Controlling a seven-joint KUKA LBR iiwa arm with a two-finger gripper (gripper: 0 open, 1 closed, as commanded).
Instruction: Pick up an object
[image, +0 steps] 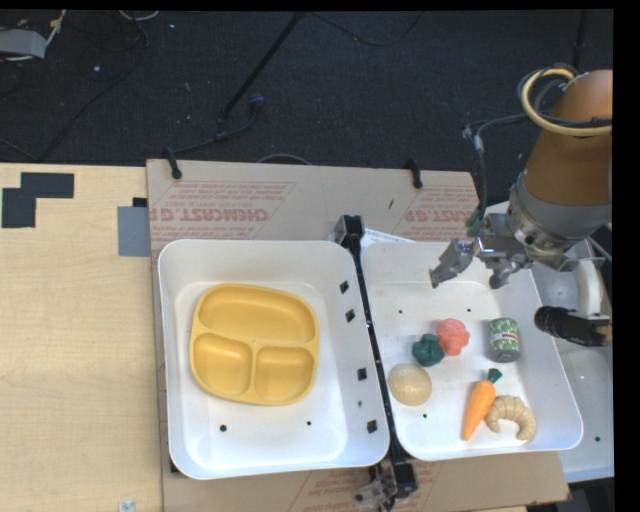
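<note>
The right bin (420, 265) holds several toy foods: a pink piece (454, 334), a dark green broccoli (428, 350) touching it, a small green can (504, 339) standing upright, a cream ball (409, 384), an orange carrot (479, 403) and a tan croissant (513, 416). My gripper (473, 271) hangs over the bin's far part, above and behind the pink piece and the can. Its fingers (447, 266) are spread open, with nothing between them.
A yellow divided plate (255, 342) lies in the left bin (185, 270). A black divider (362, 330) runs between the two bins. A black handle-like part (572, 324) sticks out past the right bin's edge. Cardboard (270, 205) lies behind the bins.
</note>
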